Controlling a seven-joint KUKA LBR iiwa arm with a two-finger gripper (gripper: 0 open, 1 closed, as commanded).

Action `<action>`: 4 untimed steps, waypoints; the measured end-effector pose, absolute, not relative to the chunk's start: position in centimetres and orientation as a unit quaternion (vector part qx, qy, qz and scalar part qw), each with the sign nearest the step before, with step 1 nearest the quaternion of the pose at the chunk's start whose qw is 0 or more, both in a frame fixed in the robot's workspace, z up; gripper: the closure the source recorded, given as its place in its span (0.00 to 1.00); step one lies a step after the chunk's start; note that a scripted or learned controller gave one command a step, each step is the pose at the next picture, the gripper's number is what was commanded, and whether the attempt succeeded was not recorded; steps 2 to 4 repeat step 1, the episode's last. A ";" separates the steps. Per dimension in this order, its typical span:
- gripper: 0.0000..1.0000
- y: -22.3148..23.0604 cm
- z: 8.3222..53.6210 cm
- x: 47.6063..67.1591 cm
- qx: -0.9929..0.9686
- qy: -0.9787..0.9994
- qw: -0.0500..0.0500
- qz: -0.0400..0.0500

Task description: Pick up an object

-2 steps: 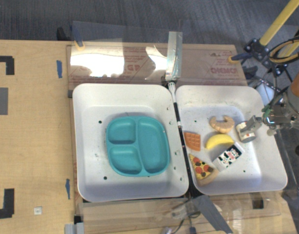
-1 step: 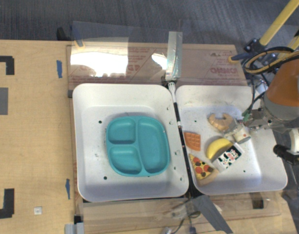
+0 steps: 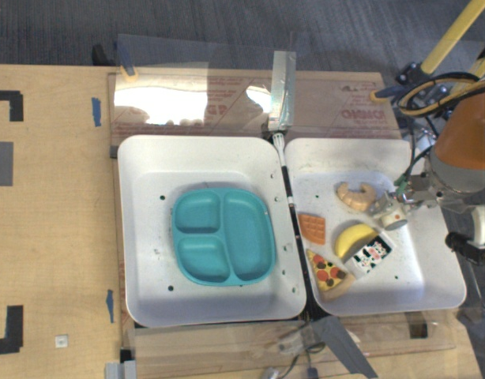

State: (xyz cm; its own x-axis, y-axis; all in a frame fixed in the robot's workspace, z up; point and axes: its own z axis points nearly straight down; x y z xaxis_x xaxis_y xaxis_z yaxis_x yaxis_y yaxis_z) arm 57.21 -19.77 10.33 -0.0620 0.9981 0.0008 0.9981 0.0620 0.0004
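The hand hangs low in the right bin, at the end of the grey arm with its orange band. Whether it is released or clenched I cannot tell: its tips are small, pale against the white bin, and tangled in glare.

The candidates for picking crowd close around it. A tan croissant-shaped toy lies just to the hand's left, nearly touching. A yellow banana sits just below and left of the hand, with a small black-and-white patterned block tucked against the banana's lower right. Farther left of the hand lie an orange waffle-like slab and, below that, a pizza slice. Well away to the left, in the other bin, rests a teal divided plate.

The risk, as I judge it, is crowding. A descent between croissant and banana could nudge one aside or pinch two at once. The banana's curved skin may slip out of a squeeze, and the flat slab and slice offer little edge to catch.

Much is uncertain: the hand's tips blur into the bin, so I cannot say whether it touches the croissant. The arm is cut off at the frame's right. The patterned block's identity is unclear.
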 end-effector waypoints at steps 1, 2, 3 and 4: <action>1.00 -14.9 21.6 60.1 -0.697 -0.717 -0.005 -0.004; 1.00 -14.9 21.6 60.1 -0.697 -0.717 -0.005 -0.004; 1.00 -14.9 21.6 60.1 -0.697 -0.717 -0.005 -0.004; 1.00 -14.9 21.6 60.1 -0.697 -0.717 -0.005 -0.004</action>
